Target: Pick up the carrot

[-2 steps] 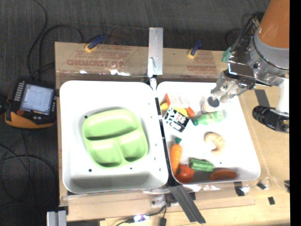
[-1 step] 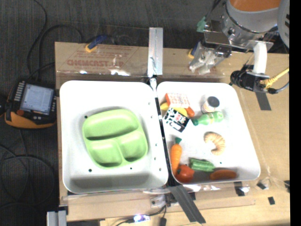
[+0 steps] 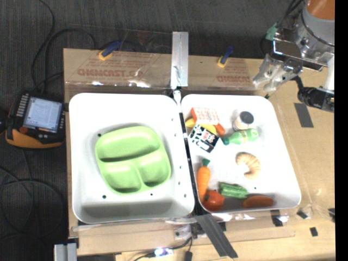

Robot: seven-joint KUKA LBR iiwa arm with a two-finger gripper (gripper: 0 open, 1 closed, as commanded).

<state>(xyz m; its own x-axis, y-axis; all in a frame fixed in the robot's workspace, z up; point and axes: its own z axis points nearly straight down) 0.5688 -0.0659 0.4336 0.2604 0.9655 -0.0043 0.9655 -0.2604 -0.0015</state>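
Observation:
The orange carrot (image 3: 203, 181) with its green top lies near the left wall of the right bin (image 3: 285, 151), pointing toward the front. A red tomato-like piece (image 3: 213, 200) touches its lower end. My gripper (image 3: 272, 76) hangs above the bench beyond the right bin's far right corner, well away from the carrot. Nothing shows between its pale fingers (image 3: 265, 75).
The right bin also holds a croissant (image 3: 249, 163), a green bottle (image 3: 241, 137), a small jar (image 3: 243, 118), a black-and-white box (image 3: 204, 137), a green pepper (image 3: 234, 190) and a red sausage (image 3: 258, 202). The left bin (image 3: 81, 145) holds a green divided tray (image 3: 132, 159). A handheld pendant (image 3: 37, 118) lies at left.

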